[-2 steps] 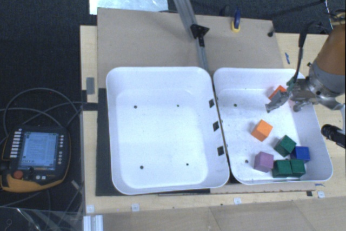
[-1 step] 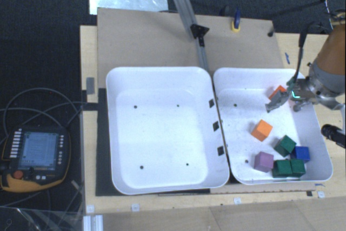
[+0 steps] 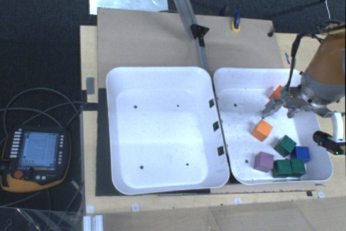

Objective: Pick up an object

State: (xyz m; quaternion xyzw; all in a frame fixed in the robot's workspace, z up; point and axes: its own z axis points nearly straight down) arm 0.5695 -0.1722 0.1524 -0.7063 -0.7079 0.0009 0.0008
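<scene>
End effector (image 3: 285,106), fingers spread and holding nothing, hovers at right of frame just above the orange cube (image 3: 262,130).

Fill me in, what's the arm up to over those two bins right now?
The arm reaches in from the right, with its gripper low over the right bin, just above an orange block. Nothing shows between its fingers, so no pick yet. A second orange piece peeks out beside the gripper. A purple block, green blocks and a blue block sit clustered in that bin's near right corner. The left bin sits alongside, touching it.
</scene>
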